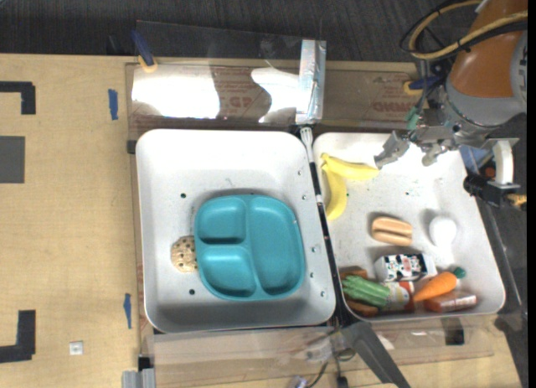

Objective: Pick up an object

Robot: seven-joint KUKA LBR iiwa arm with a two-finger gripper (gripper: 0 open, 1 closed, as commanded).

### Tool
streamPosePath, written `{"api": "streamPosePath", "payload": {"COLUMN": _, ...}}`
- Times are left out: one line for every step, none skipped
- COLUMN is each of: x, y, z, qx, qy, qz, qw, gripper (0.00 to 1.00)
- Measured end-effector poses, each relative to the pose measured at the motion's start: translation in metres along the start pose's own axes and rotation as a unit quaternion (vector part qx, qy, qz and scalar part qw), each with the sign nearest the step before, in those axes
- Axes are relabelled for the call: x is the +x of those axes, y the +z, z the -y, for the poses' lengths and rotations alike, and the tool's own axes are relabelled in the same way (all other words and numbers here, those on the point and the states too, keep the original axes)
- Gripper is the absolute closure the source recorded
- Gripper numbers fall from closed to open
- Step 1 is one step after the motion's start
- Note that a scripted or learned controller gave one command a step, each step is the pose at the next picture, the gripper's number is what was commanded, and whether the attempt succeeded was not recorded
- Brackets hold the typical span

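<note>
Hand (414, 150) spread, nothing between its fingers, banana (337, 183) just left, below it.

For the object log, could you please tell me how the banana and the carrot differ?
The banana is yellow and curved; the carrot is orange and tapered. The banana lies by the right bin's left wall, the carrot near its front edge among other items. Both are toy foods.

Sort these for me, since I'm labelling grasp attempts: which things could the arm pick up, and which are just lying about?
Belongs to the job:
hand, open above the right bin
banana
hot dog
white egg
carrot
green vegetable

Just lying about:
teal divided plate
cookie
left bin
</note>
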State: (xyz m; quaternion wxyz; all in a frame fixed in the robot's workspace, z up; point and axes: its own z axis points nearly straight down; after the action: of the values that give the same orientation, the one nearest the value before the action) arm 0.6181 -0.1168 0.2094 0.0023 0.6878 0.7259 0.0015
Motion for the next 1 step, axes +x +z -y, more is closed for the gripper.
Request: {"api": "streamPosePath", "payload": {"x": 0.0179, "y": 0.0494, "z": 0.0436, "qx": 0.005, "qy": 0.018, "qz": -0.001, "qw": 0.9998, "gripper": 0.0}}
